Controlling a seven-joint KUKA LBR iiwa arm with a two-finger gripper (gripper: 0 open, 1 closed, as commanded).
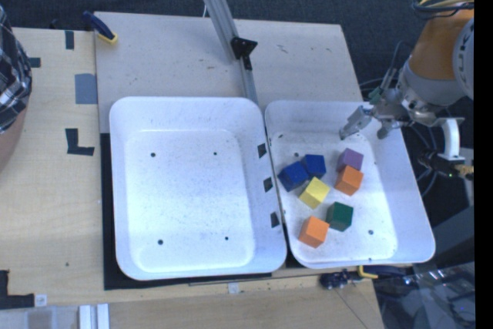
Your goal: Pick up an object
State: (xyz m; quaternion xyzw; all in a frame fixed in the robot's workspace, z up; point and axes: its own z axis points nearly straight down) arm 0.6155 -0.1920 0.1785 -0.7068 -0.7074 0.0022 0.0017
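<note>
The gripper (363, 122), jaws spread and empty, hovers right of centre above the purple cube (350, 159); descent comes next.

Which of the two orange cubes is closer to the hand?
The orange cube that touches the purple cube in the right bin is closer to the hand. The other orange cube lies near the front rim, beside the green cube.

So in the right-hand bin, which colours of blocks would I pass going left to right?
Blue blocks → yellow block → green block → purple block, with the gripper above it.
</note>
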